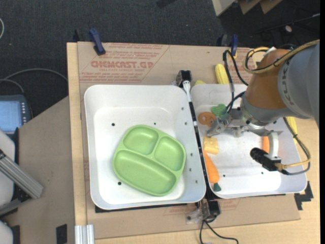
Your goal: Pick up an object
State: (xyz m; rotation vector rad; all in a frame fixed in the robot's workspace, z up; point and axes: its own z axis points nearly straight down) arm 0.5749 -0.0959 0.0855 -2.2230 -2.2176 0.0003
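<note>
Tool (222,127) low inside the right bin (284,184), hanging from the grey arm with its orange band (264,88) reaching in from the right. Cannot tell from this slant whether open or closed; nothing seen held. Just beside the tool: a brown round piece (206,118) to its left, a green piece (219,110) just above, a pale yellow chunk (211,146) just below. An orange carrot (211,169) along the bin's left wall, nearer the front. A small orange piece (265,143) farther right, next to a black cylinder on the arm (264,159). A yellow corn cob (221,74) near the bin's far rim. In the left bin (96,136), a green divided plate (149,159) with three compartments, lying flat. Both bins side by side on a cardboard-covered counter (122,62), blue clamps at the far edge.
</note>
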